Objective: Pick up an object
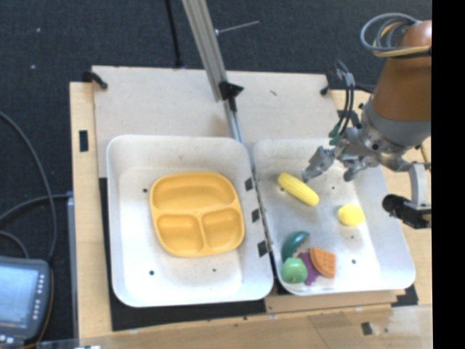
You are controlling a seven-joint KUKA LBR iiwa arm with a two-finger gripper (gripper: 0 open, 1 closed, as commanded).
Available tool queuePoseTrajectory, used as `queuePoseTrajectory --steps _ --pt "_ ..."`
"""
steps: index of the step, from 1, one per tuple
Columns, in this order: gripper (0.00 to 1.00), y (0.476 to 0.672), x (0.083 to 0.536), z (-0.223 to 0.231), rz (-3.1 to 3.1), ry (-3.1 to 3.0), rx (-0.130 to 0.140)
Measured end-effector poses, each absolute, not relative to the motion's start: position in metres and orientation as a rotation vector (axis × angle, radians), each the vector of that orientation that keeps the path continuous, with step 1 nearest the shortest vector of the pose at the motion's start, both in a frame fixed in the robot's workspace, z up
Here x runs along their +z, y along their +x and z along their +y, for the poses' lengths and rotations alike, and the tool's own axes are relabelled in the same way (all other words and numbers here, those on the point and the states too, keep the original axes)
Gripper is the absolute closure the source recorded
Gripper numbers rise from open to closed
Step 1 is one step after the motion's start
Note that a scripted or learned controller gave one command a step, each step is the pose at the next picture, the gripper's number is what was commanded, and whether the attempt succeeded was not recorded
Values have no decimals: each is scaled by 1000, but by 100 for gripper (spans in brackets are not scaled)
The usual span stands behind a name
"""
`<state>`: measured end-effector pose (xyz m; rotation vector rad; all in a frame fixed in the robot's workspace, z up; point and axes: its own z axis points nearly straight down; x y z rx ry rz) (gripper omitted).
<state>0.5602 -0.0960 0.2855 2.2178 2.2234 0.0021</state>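
My gripper (335, 169) hangs over the back of the right bin (389, 257), open, with nothing between its fingers. A long yellow corn-like piece (298, 190) lies just below and left of the left fingertip. A small yellow lemon-shaped piece (351, 214) sits below the right fingertip. Nearer the bin's front left corner are a teal piece (296, 241), a green round fruit (294, 270), an orange waffle-like piece (322, 262) and a purple piece (309, 273) partly hidden between them.
The left bin (127, 267) holds a yellow divided tray (196, 213). A metal post (207, 42) slants up from the bench behind the bins. The grey arm with its orange band (403, 86) stands over the right bin's back right.
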Motion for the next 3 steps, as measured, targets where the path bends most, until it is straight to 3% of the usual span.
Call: queuePoseTrajectory --steps 1,3 --pt "0 560 285 -96 2221 2219 3" --pt "0 562 190 -108 2221 2225 -7"
